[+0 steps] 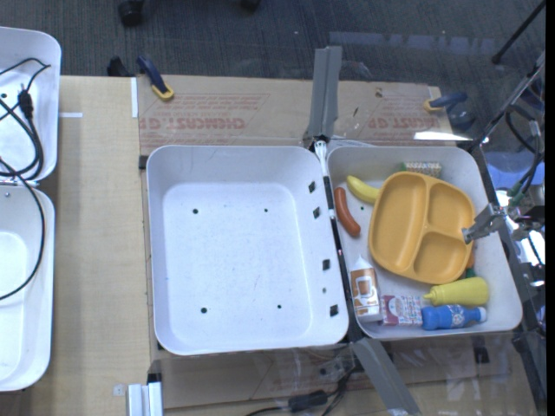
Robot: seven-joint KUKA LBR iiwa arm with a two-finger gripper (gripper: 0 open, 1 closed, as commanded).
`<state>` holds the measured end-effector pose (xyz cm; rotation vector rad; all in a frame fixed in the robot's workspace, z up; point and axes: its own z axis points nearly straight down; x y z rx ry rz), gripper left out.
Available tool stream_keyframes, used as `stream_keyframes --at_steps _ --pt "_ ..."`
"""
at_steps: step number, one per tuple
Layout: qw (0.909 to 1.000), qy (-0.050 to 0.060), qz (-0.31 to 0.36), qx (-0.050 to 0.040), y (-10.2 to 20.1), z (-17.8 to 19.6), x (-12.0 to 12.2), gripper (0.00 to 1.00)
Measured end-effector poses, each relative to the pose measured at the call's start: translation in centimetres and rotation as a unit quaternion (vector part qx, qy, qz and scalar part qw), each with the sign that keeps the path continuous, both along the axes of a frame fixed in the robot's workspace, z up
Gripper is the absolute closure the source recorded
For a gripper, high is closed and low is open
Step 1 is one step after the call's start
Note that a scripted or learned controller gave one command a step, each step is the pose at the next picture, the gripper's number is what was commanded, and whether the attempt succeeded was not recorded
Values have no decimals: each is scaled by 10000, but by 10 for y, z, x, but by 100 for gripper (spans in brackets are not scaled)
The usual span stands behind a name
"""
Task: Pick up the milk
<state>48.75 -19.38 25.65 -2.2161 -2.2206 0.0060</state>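
Where the two white bins meet, the milk carton [365, 294] lies at the near left corner of the right bin [501, 258], pressed close to the dividing wall. Just beside it to the right rests a small pink-and-white pack [401, 309], then a blue bottle [453, 317], with a yellow squeeze bottle [457, 293] just behind that. A big yellow divided plate [422, 227] fills the middle of this bin, tilted, its near edge close above the carton. A sausage [348, 211] and a banana [363, 189] lie to the plate's left. The gripper [479, 226] sits at the plate's right rim; whether it is wide or narrow I cannot tell. The left bin [156, 232] sits alongside. Blue clamps [154, 78] grip the cardboard [260, 111] behind.
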Motion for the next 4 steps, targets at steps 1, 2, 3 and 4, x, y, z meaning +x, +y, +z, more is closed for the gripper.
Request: stream_keyframes --at_steps 1,2,3,4 --pt "10000 3 -15 6 -24 -107 54 0" --pt "9990 -59 -431 -34 23 -149 54 0" --pt "9911 29 -1329 8 39 -152 64 0" --pt "9785 -76 -2061 37 29 -161 43 0"
